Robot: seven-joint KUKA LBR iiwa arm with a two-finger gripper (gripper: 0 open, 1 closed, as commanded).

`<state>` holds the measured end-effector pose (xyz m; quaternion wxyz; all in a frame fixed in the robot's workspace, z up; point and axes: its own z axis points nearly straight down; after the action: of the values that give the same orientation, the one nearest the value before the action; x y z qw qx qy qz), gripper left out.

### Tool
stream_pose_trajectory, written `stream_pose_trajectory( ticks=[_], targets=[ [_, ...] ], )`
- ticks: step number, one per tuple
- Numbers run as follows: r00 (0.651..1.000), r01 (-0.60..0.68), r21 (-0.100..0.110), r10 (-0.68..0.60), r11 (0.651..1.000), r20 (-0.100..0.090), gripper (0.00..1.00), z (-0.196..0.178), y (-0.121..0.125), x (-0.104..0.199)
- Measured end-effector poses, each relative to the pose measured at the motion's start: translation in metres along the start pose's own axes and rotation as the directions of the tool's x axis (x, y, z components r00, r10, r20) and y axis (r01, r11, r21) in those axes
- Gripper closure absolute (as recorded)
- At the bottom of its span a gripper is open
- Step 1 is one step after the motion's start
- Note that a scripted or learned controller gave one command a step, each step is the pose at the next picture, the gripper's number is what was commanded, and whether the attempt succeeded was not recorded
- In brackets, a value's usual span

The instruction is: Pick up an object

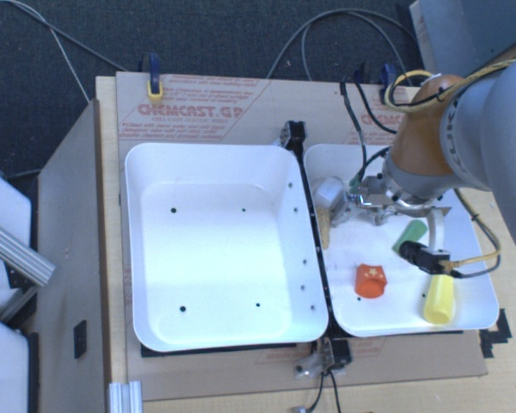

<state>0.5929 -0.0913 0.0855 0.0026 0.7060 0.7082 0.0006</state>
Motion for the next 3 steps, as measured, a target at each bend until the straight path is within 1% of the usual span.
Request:
stream_pose_trajectory(
  ticks=[1,2,3],
  targets=[
    [1.000,-0.009,0.012,0.009,1.000,-0.005,0.00,0.001,-0.073,-0.037],
    [1.000,0.011,-0.018,-0.011,1.000,-0.005,0.00,-0.108,0.066,0.054],
    [1.000,-0.010,0.012,0.010,1.000,-0.002,0.00,-0.070,0.002,-0.009]
  ],
)
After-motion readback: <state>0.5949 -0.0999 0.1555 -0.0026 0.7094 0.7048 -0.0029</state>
